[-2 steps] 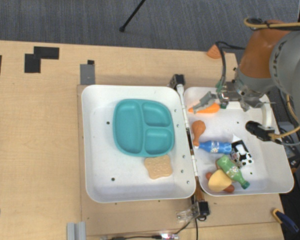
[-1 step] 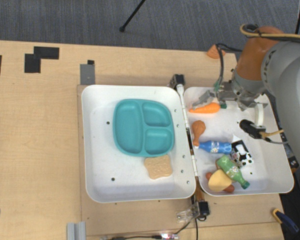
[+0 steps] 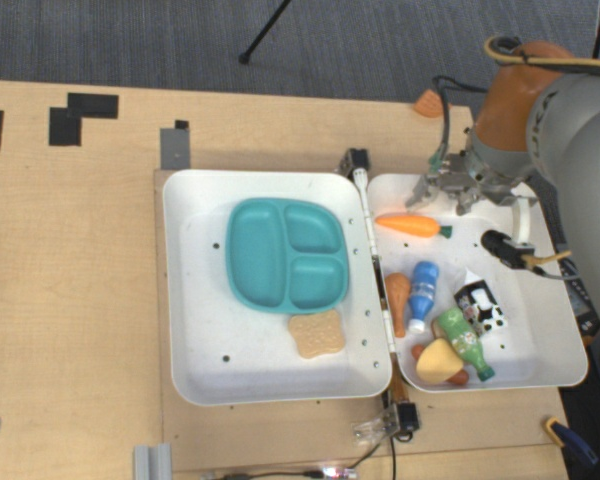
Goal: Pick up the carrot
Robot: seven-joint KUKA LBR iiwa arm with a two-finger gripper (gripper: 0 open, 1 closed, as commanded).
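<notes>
Camera view has the carrot (image 3: pixel 412 225) lying flat near the far end of the right bin (image 3: pixel 550 368), its green tip pointing right. A miss looks likely if the jaws (image 3: pixel 450 190) descend where they hang, since they sit above and slightly right of the carrot, near its green end, and could clip that tip and roll it toward the blue bottle (image 3: pixel 422 294). The jaws appear spread and carry nothing; the carrot lies just below them, apart.
</notes>
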